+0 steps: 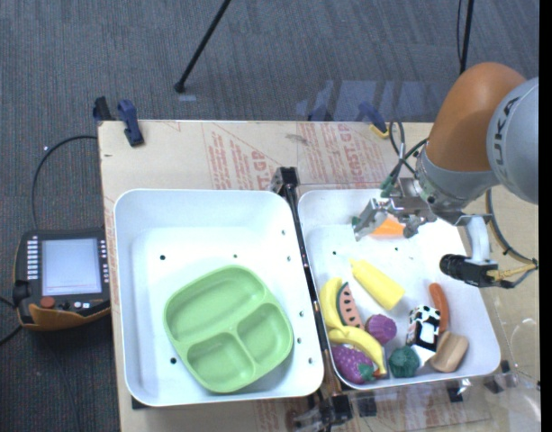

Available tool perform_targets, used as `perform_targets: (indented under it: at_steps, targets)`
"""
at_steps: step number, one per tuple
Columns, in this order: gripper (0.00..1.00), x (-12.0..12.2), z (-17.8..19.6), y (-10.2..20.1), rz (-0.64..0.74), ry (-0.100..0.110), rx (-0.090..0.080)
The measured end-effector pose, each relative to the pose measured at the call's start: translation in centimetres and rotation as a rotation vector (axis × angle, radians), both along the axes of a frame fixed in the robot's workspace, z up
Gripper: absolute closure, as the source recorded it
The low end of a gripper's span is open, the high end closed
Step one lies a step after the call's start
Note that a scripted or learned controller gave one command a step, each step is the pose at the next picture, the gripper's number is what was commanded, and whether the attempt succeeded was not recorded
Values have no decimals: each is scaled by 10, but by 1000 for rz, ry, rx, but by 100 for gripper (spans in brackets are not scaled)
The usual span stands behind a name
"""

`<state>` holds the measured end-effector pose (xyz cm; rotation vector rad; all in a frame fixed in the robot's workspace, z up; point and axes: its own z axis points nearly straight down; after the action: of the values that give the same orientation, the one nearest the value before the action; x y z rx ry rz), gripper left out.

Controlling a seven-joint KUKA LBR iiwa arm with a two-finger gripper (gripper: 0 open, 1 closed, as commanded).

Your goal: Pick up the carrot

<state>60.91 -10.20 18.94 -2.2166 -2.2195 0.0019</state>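
Observation:
The carrot [390, 229], a small orange wedge, shows at the back of the right bin [325, 207]. My gripper [388, 222] hangs over that spot from the grey arm with the orange band. Its two fingers stand on either side of the carrot, one at the left [364, 220] and one at the right [412, 224], and the orange piece sits between them. I cannot tell whether the carrot touches the bin floor or is raised off it.
The front of the right bin holds a yellow block [376, 283], bananas [331, 302], a watermelon slice [348, 306], a plum [381, 328], grapes [352, 363], a sausage [439, 306] and bread [449, 352]. The left bin [140, 241] holds a green divided plate [229, 328].

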Motion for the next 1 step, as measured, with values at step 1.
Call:
perform_targets:
  at_steps: [1]
  targets:
    - [0,23,-104,-57,-114,1,0]
